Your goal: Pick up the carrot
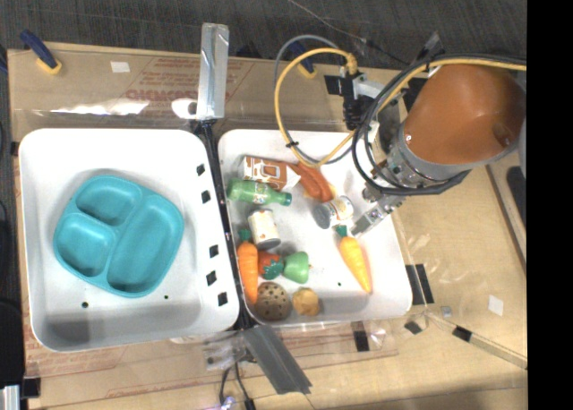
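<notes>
A yellow-orange carrot (356,260) with a small green top lies in the right bin (394,285) near its right wall, tip pointing to the front right. My gripper (374,213) hangs just above and to the right of the carrot's green end, under the grey wrist and its orange band (461,113). Nothing is visibly lifted off the bin floor. A second orange, carrot-like piece (247,267) lies by the bin's left wall.
The right bin also holds a green bottle (258,192), a small carton (261,170), an orange-red piece (312,181), a white can (263,226), a green pepper (295,265) and two brown balls (273,302). A teal divided plate (118,234) sits in the left bin (45,310).
</notes>
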Tool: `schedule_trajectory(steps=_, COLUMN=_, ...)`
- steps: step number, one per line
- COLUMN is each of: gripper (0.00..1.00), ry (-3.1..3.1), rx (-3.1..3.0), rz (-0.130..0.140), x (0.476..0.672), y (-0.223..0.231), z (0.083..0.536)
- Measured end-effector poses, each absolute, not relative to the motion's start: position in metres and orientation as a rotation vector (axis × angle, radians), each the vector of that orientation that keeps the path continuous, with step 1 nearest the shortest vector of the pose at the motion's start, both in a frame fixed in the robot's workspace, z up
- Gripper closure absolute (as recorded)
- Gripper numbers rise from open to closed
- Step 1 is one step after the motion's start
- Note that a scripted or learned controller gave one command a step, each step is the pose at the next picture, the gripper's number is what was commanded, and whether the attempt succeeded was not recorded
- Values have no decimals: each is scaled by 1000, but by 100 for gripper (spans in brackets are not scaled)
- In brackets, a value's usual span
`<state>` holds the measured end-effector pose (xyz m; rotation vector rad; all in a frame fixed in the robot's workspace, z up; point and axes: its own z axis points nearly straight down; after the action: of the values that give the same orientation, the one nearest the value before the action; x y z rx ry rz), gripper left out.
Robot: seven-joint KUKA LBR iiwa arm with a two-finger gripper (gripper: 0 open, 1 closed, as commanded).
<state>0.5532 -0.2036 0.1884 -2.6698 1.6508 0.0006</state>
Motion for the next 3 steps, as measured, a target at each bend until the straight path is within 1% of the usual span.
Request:
schedule_trajectory(steps=1, gripper=100, ry=1202, rx=-2902, rz=8, x=477, y=-198, z=199)
schedule_trajectory(steps=2, gripper=100, ry=1021, rx=-2969, rz=1, x=546, y=-203, z=242)
schedule_trajectory(steps=3, gripper=100, ry=967, rx=-2987, rz=-2, x=559, y=-208, z=249)
